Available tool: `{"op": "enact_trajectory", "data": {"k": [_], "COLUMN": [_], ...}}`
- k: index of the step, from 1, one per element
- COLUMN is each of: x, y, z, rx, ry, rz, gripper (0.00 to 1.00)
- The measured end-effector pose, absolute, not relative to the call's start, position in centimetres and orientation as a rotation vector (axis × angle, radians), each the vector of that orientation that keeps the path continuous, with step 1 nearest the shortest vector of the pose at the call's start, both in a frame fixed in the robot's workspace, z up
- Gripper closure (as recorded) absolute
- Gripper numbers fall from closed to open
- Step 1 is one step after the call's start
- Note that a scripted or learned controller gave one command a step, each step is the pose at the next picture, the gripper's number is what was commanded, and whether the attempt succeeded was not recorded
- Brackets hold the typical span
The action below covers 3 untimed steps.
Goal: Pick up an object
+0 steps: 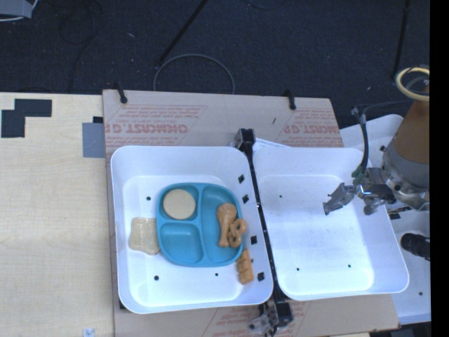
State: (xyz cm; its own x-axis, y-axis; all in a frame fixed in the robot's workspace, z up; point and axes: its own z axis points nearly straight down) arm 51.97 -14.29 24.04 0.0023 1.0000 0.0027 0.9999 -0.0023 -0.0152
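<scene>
Grey two-finger gripper (342,197) hangs over the right shallow white plastic bin (319,276), near its right wall, nothing between the fingers; whether they stand wide or narrow cannot be told from this slant

Candidates all lie in the left shallow white plastic bin (133,290), well apart from the gripper:
- blue three-compartment plastic tray (184,248), stiff, probably light but broad and slick; only the rim offers a hold
- round tan cracker-like disc (178,203) in the tray's far-left compartment, flat, hard to get under
- knobbly tan pretzel-shaped piece (231,225) in the tray's right compartment, likely rigid toy food, light; its narrow waist looks the best pinch
- pale bread-like slice (144,235) touching the tray's left edge
- small tan lump (244,267) just right of the tray's near corner, close to the bin wall

Arm body cut off at the right edge; materials are judged by look only
</scene>
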Motion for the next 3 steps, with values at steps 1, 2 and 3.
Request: {"op": "enact_trajectory", "data": {"k": [1,2,3], "x": [52.2,52.5,53.0], "y": [-14.3,-13.5,-14.0], "z": [24.7,20.0,15.3], "rx": [-2.22,-2.216,-2.218], "ry": [-2.221,-2.216,-2.217], "rz": [0.002,0.007,0.006], "gripper": [0.0,0.0,0.0]}}
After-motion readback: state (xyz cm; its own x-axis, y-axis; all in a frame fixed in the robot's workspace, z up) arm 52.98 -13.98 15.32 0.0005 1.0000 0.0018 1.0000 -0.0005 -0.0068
